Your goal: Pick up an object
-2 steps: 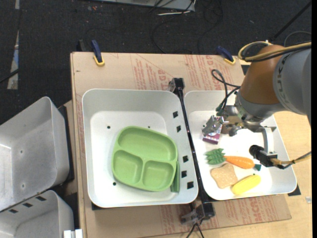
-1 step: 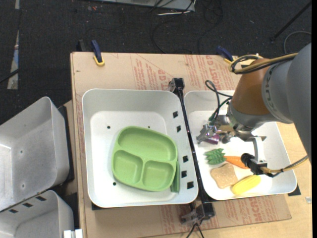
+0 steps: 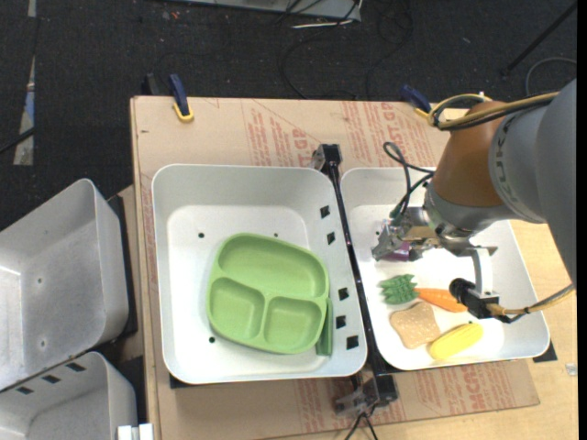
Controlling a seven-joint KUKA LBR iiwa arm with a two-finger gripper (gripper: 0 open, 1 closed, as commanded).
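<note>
- Bins: two shallow white bins sit side by side on the bench; the right bin [image 3: 523, 273] serves as the landmark for everything below.
- Left bin [image 3: 174, 246], touching the right bin's left wall, holds a green divided plate [image 3: 268, 291] with three compartments, lying flat toward its near side.
- Gripper [image 3: 394, 244] hangs low over the left half of the right bin, close to the bin's floor; whether it is apart or together cannot be told from this angle, and nothing shows clamped in it.
- Toy carrot [image 3: 431, 295], orange with a leafy green top, lies just below the gripper, its green end pointing toward the bin's left wall.
- Tan bread slice [image 3: 415, 324] lies near the right bin's front wall, just below the carrot.
- Yellow piece [image 3: 456, 339] lies beside the bread, to its right, close to the front wall.
- Arm [image 3: 500, 163] enters over the right bin's far right corner, its orange band above the wrist.
</note>
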